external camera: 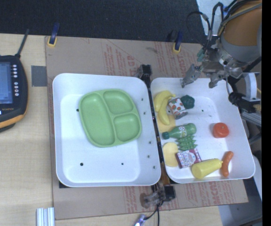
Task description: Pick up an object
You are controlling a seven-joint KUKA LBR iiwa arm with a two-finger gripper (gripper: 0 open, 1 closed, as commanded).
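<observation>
Camera view. Nearest the camera, along the front edge of the right shallow white plastic bin (248,147), lie a yellow plastic squash-shaped toy (206,168), an orange toy carrot (227,163) at the front right corner, a small red-and-white printed packet (188,157) and a pale yellow rounded piece (170,153) partly under that packet. Behind these, toward the bin's middle, a green toy bottle with a yellow label (179,131) lies on its side pointing to the left wall, with a dark green leafy toy (186,142) touching it. A red-orange round toy (220,130) sits apart near the right wall. Toward the rear left corner, a yellow toy banana (162,106) lies along the left wall, a small red-and-white carton (177,107) leans against it, and a dark green broccoli-like toy (187,100) touches the carton. The left shallow white plastic bin (69,168) holds a light green three-compartment plastic tray (110,117), nothing in its compartments. The grey two-finger gripper (200,81) hangs over the right bin's rear edge, fingers spread apart, nothing between them; every object lies in the bin below. An orange-rimmed handheld tablet controller (1,93) rests at the bench's left edge.
</observation>
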